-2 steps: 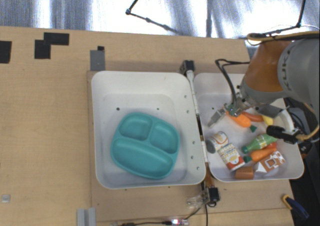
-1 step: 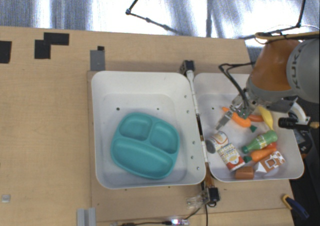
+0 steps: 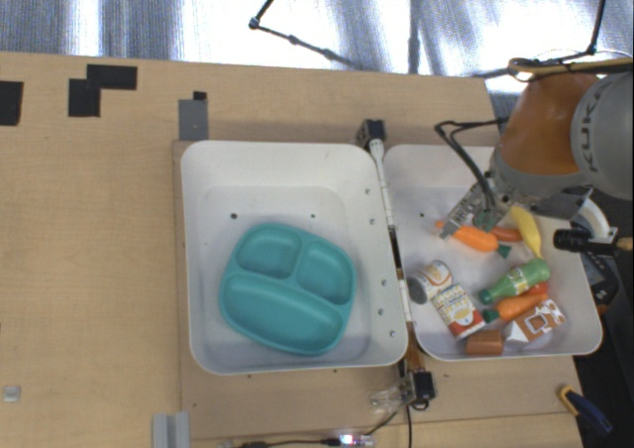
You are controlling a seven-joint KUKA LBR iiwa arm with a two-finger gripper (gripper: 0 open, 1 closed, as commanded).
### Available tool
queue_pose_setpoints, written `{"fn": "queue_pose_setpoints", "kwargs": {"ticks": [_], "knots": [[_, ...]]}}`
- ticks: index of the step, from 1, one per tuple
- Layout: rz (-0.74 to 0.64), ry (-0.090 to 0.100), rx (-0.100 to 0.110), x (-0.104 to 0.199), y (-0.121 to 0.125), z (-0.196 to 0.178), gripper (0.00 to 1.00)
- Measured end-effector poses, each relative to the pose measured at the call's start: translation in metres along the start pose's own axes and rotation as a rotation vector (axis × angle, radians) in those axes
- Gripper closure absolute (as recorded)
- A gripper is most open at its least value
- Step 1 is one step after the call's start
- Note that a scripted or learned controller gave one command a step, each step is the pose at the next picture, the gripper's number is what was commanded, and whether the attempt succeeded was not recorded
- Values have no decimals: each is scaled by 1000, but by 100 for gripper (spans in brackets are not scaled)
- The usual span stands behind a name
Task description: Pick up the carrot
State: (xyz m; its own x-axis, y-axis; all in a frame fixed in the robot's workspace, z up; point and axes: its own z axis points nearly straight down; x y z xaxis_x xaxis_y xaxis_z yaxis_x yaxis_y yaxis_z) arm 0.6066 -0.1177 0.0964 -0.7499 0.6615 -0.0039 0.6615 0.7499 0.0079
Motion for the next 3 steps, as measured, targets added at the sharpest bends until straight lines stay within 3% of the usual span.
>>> {"fn": "queue_pose_setpoints", "kwargs": {"ticks": [1, 2, 3], "knots": [[-193, -12, 0, 36, -8, 8, 100], [-114, -1, 4, 53, 30, -192, 100], [-114, 1, 5, 54, 29, -191, 0]]}}
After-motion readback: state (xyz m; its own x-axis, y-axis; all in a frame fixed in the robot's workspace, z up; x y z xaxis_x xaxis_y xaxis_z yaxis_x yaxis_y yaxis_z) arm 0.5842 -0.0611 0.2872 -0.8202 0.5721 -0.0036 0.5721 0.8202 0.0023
